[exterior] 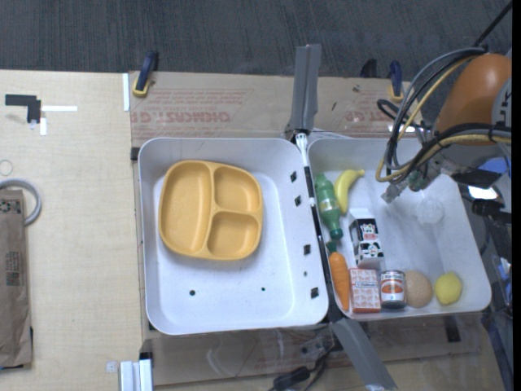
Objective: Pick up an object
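Note:
The right bin (464,218) holds a banana (348,187), a green bottle (328,206), a small cow-print carton (367,241), a carrot (339,279), a red-orange box (365,290), a small can (392,288), a tan round object (418,288) and a lemon (448,288). My gripper (400,187) hangs over the bin's upper middle, to the right of the banana and apart from it. Nothing visible is held in it. A faint clear object (429,212) lies just below and right of the gripper.
A yellow divided plate (211,210) lies in the left bin (236,300). Cables (423,104) loop from the arm's orange band (480,88) over the right bin's back edge. A grey divider post (306,88) stands between the bins at the back.

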You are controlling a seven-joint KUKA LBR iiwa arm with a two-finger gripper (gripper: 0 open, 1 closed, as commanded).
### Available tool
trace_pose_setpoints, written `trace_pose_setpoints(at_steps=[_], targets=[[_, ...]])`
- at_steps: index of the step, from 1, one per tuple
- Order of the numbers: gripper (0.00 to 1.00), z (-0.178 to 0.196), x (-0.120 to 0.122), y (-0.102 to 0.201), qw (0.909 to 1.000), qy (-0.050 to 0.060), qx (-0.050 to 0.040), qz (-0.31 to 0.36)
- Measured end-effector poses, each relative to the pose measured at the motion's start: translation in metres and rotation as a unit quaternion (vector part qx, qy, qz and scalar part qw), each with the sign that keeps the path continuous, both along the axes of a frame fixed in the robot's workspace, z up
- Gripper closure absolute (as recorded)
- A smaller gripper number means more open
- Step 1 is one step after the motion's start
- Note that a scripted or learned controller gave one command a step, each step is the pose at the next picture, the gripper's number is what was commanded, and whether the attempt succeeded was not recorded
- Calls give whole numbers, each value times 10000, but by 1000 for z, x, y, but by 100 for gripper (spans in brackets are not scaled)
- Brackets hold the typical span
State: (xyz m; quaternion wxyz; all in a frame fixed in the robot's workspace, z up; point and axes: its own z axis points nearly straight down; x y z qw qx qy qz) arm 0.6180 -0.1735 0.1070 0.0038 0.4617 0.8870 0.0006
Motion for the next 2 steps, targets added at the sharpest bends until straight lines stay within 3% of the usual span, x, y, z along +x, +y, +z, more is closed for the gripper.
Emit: trace_pose_setpoints(at_steps=[1,2], targets=[[0,0,0,0,10000,1,-1,2],[0,76,-13,76,9880,20,-2,1545]])
